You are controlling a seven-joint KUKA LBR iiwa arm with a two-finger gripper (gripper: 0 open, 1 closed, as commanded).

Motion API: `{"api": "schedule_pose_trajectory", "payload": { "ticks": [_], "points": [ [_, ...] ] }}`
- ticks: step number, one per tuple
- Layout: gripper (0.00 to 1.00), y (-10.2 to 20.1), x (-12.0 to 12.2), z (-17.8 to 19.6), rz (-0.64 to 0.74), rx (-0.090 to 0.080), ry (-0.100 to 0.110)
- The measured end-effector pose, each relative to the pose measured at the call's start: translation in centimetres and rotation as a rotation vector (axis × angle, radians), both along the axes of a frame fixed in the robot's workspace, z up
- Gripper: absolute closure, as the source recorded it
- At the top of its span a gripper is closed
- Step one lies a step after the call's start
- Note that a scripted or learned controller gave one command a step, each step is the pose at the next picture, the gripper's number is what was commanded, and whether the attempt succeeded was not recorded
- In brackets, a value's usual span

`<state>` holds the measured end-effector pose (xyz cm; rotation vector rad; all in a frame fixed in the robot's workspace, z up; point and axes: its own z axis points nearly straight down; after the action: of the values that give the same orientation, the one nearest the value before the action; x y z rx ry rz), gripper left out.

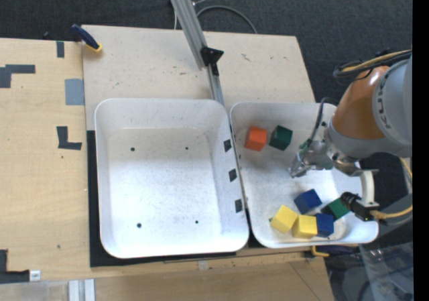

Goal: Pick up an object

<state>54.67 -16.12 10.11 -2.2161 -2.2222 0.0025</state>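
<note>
- Bench top is pale wood board over dark carpet-ish floor, with two white bins side by side: the left bin [120, 159] and the right bin [255, 226], which is where the arm is working.
- Hard to read: the pincer [299, 167] is small and greyish against the white bin floor, and the arm's orange band [352, 115] and grey body crowd it from the right. Honestly can't tell if the fingertips are wide or narrow, and nothing visible sits between them.
- Orange cube [255, 139] and dark green cube [281, 137] sit up and to the left of the pincer, near each other, apart from the tips.
- Below the pincer: a blue cube [308, 200], then a yellow cube [284, 218] lower left. More blocks are bunched by the near wall, partly hidden by cable and hardware.
- Open floor lies directly left of the pincer, out to the bin's left wall.
- Slanted metal rail [188, 11] crosses well above, ending at the bins' shared edge.
</note>
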Motion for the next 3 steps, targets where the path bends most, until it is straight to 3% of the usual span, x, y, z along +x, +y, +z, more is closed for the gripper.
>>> {"api": "schedule_pose_trajectory", "payload": {
  "ticks": [3],
  "points": [
    [1.0, -0.8, 1.6, 15.8, -0.001, -0.003, -0.008]
  ]
}}
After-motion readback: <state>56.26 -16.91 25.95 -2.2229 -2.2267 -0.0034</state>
